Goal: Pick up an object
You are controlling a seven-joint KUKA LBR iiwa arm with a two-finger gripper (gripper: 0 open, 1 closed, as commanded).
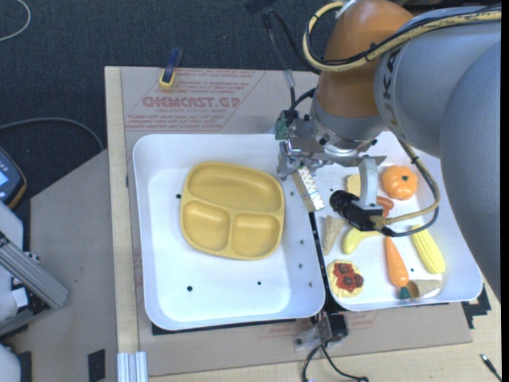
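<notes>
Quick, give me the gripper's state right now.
Gripper: low over the inner edge of the right bin, beside the toy food; open or shut cannot be told, and no object is seen held.

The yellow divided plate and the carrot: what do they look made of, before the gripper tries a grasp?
The yellow divided plate looks like moulded plastic, smooth and slightly glossy: its colour is uniform, its edges rounded, and its rims catch soft highlights. The carrot looks like toy plastic or rubber, evenly orange with a smooth skin; whether it is hard or soft cannot be told.
</notes>
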